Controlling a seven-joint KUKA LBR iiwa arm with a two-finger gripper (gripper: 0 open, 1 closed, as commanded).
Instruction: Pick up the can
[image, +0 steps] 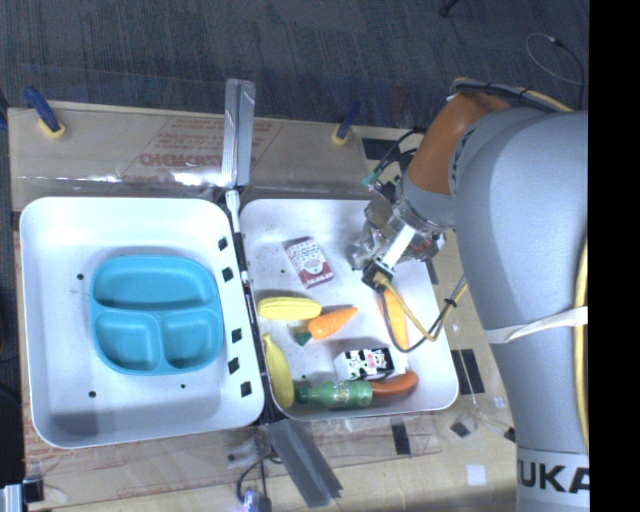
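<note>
Am hovering gripper (372, 262) over right bin (285, 222), near its right edge. Can (307, 259) lying near, toward left edge. Grip width: cannot tell.

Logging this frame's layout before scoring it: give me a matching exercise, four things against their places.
Things:
1. blue tray
2. carrot
3. green bottle
4. banana

Places:
A. right bin, along the wall at the picture's bottom
B. left bin
C. right bin, along the wall next to the left bin
D. right bin, around the middle

Pairs: 1-B, 2-D, 3-A, 4-C.
</note>
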